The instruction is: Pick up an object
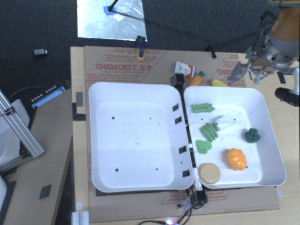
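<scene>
Pepper (236, 159) looks light, stiff, slick; pinch across its body. Gripper (246, 74) hangs spread, grasping nothing, above the right bin (269, 121).

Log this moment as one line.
gripper: above right bin's far edge | holding: nothing | orange toy: in bin

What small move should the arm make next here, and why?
Probably bring the end effector forward over the right bin and down. It hangs above the bin's far right corner, outside the rim, while the green pieces, orange pepper and tan disc lie in that bin.
</scene>
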